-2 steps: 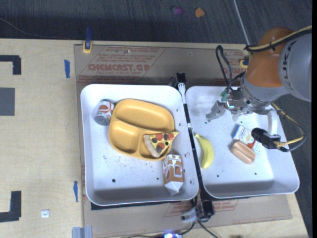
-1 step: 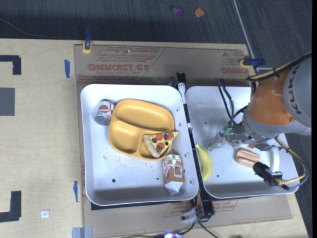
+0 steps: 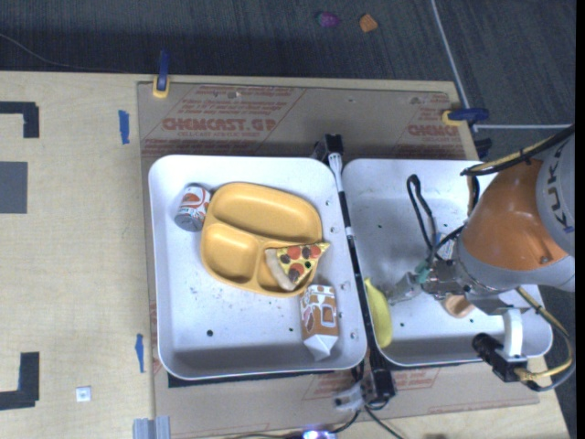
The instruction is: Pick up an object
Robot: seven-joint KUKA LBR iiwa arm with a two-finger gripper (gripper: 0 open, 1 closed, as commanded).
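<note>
1. Gripper (image 3: 437,280) sat low in right bin (image 3: 439,337), under the grey arm w/ orange band (image 3: 512,222), which came in from the right. Wrist hid the tip, so open vs closed couldn't be told.
2. Task things nearby: yellow banana (image 3: 378,313) lay along right bin's left wall, just left of gripper; a small tan object (image 3: 456,304) sat just beside the gripper's lower right, partly covered by arm.
3. Left bin (image 3: 174,327) held a yellow divided tray (image 3: 251,231) w/ a pizza slice (image 3: 294,263) in its lower right section. A can (image 3: 191,207) lay touching tray's upper left; a small carton (image 3: 320,321) lay below the tray near bin's right wall.
4. Surface: both white bins sat side by side on a brown board (image 3: 274,117) w/ printed lettering, clamped at top corners, on a pale wood bench (image 3: 64,273) marked w/ black & blue tape. Dark carpet (image 3: 228,16) behind, w/ two small bits on it.
5. Hard to read: a black cable (image 3: 420,210) looped over right bin; arm cut off at right edge; tan object too hidden to ID.
</note>
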